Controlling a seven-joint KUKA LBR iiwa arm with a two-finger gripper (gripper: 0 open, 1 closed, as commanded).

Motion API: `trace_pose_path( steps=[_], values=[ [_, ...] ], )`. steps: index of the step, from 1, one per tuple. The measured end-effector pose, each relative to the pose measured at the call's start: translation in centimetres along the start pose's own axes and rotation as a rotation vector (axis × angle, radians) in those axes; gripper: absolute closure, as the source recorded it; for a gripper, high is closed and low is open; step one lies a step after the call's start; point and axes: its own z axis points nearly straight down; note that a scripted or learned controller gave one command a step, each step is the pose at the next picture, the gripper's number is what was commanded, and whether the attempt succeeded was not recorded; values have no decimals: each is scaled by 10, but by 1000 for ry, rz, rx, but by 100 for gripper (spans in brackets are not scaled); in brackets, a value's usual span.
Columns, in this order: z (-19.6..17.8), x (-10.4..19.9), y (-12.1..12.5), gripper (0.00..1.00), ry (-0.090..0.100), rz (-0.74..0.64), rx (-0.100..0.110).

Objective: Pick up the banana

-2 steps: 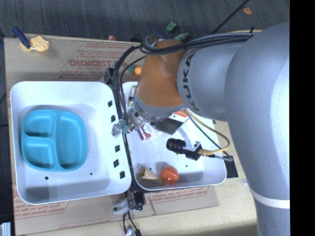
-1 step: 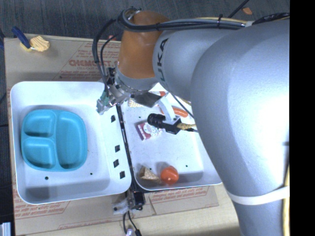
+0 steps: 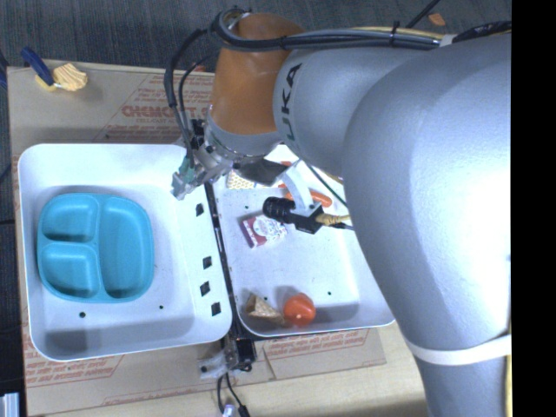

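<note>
You are looking at a robotics lab. A big grey industrial arm (image 3: 417, 146) with an orange band reaches over a bench, and black cables (image 3: 365, 35) run along it. A white bin (image 3: 26, 233) and a second white bin (image 3: 339, 268) stand side by side on a printed cardboard sheet (image 3: 130, 102), with dark carpet (image 3: 104, 16) behind the bench.

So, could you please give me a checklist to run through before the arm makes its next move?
1. Banana located: cannot tell; the grey arm hides much of the right white bin.
2. Gripper over the right bin: not ok; it hangs at the ridge between bins.
3. Blue divided plastic plate out of the way: ok, in the left white bin.
4. Red-and-white packet apart from the gripper: ok, though close.
5. Round orange-red fruit apart from the gripper: ok, at the right bin's near edge.
</note>
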Motion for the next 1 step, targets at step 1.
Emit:
trace_pose_path(
  steps=[1],
  values=[
    [-10,0,0,100,0,-5,1]
  ],
)
